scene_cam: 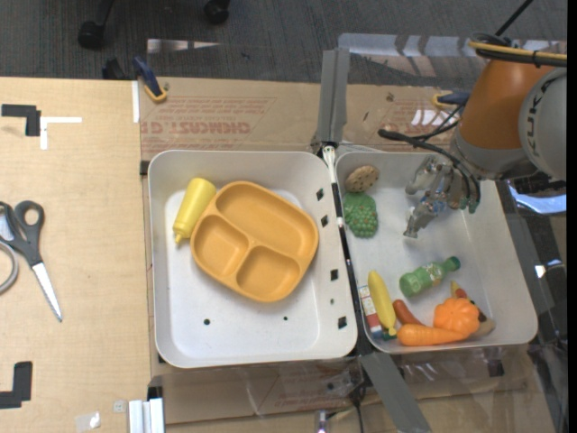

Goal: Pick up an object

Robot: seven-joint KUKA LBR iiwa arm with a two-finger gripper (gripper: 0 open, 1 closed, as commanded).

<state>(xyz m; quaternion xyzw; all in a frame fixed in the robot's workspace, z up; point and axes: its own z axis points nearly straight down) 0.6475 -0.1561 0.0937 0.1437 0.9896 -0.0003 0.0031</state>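
While the gripper (416,226) hangs over the right bin (505,242), nothing is seen between its fingers; whether the jaws are apart or together cannot be told from this slanted view. Objects to pick lie close by in that bin: a green bottle (427,276) just below the gripper, a green berry-like piece (361,215) and a cookie (361,179) to the left, and a banana (381,302), carrot (428,336) and orange pumpkin (456,315) crowded in the near corner. The bottle is judged the best target, since it lies apart from the rest; it should be approached from straight above and grasped across its narrow width. The corner cluster is better avoided. In the left bin (180,332) a yellow bottle (192,207) touches a tray (252,239). Mirrored print on the cardboard (234,115) behind is too blurred to be read.
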